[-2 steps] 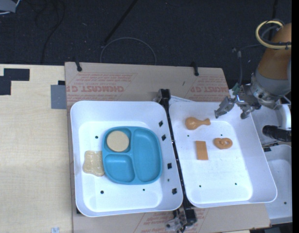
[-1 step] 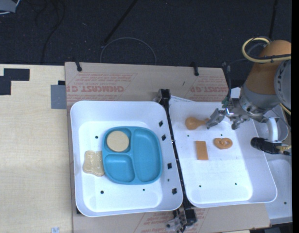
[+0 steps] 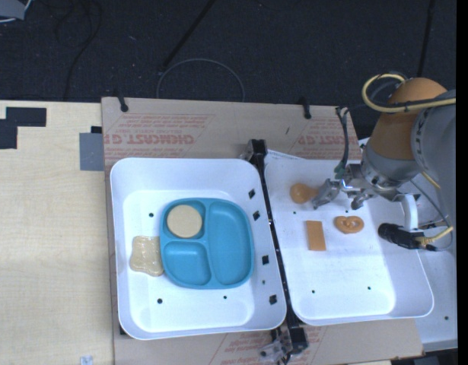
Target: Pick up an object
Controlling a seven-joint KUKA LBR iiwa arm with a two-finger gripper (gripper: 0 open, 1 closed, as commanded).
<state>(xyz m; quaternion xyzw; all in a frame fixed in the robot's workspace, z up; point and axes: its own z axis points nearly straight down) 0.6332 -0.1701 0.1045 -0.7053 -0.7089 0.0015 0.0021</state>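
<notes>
End effector [image 3: 342, 194] hangs open and empty near the right bin's [image 3: 405, 295] far edge, between round piece [image 3: 300, 193] and pretzel [image 3: 348, 223], so closing here likely grabs nothing.

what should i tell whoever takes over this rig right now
Pincer: over the right bin, fingers spread, nothing between them.
Right bin: round tan piece just left of the pincer, pretzel-shaped piece below it, orange bar nearer the middle.
Left bin: blue divided plate with a round cracker in one compartment; pale toast piece against the plate's left edge.
Done: nothing lifted.
Left: grasp and lift one object.
</notes>
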